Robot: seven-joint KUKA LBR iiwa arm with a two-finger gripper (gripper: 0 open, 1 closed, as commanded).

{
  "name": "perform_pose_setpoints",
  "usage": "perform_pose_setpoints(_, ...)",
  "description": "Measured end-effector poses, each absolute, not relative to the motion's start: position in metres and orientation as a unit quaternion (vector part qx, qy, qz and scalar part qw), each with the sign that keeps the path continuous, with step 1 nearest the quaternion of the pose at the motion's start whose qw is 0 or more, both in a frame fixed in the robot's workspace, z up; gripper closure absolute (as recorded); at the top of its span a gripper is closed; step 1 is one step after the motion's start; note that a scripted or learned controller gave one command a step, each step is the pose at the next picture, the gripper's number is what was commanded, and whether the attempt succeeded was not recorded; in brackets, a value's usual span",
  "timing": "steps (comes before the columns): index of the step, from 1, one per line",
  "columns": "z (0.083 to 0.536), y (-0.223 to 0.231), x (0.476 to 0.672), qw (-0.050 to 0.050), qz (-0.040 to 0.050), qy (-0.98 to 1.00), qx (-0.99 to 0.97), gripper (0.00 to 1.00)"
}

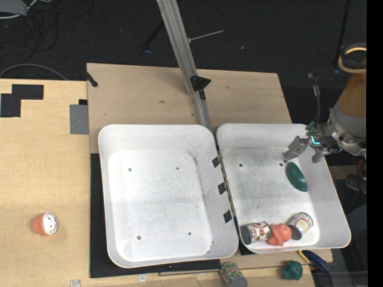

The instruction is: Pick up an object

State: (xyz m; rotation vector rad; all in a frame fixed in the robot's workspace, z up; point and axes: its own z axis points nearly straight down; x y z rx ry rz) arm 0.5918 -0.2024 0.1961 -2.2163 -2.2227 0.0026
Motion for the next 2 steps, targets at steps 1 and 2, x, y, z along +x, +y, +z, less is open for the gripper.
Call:
perform_pose_setpoints(1, 0.133, -0.203, 0.586, 0.004, 0.0020, -0.707, -0.707, 0.00)
perform_pose_setpoints(2, 0.093, -0.198, 0.588, 0.001, -0.0029, -0.709, -0.706, 0.00)
